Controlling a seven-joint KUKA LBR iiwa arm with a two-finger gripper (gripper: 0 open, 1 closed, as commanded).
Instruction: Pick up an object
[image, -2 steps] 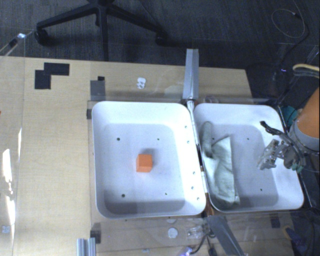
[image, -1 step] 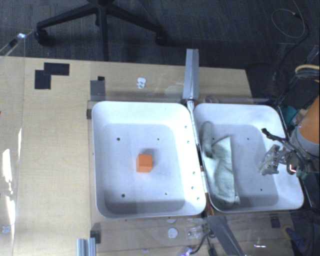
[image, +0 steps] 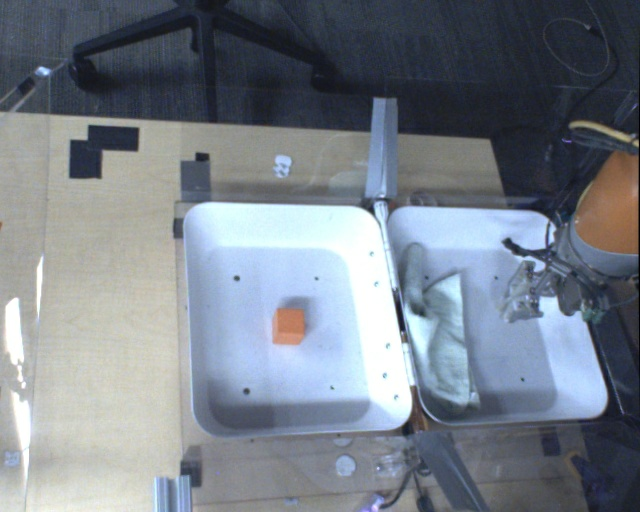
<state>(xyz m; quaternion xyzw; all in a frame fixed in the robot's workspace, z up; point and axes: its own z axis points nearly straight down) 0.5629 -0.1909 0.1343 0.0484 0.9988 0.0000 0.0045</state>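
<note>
An orange cube rests near the middle of the left bin. A crumpled pale grey-green cloth lies along the left side of the right bin. My gripper hangs over the right part of the right bin, pointing left, some way to the right of the cloth. Its fingers are small and blurred against the white floor, and nothing recognisable shows between them.
A metal divider post rises between the two bins at the back. The wooden bench stretches to the left, with black tape marks at its far corner. A chair base stands on the floor behind.
</note>
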